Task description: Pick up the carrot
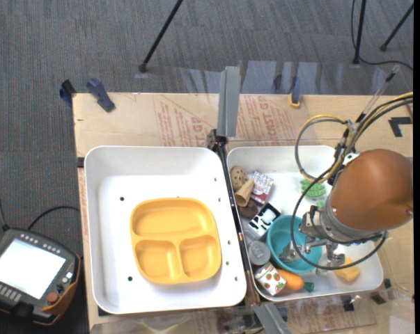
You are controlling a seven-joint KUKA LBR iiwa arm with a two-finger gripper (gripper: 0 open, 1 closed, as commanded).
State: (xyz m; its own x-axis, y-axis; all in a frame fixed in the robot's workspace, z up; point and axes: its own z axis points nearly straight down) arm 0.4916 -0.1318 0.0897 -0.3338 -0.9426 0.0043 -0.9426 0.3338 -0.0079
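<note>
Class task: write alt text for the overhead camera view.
A grey-and-orange robot arm hangs over the right bin, its tool above a teal bowl; the carrot lies nearby. The left bin holds a yellow tray.

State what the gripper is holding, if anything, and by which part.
It cannot be told. The gripper hangs over the teal bowl in the right bin. The carrot lies loose near the bin's front wall, apart from it.

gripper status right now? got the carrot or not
Gripper: cannot be told whether open or closed; it sits low in the right bin over the teal bowl. The carrot lies apart from it by the bin's near wall, not held.
</note>
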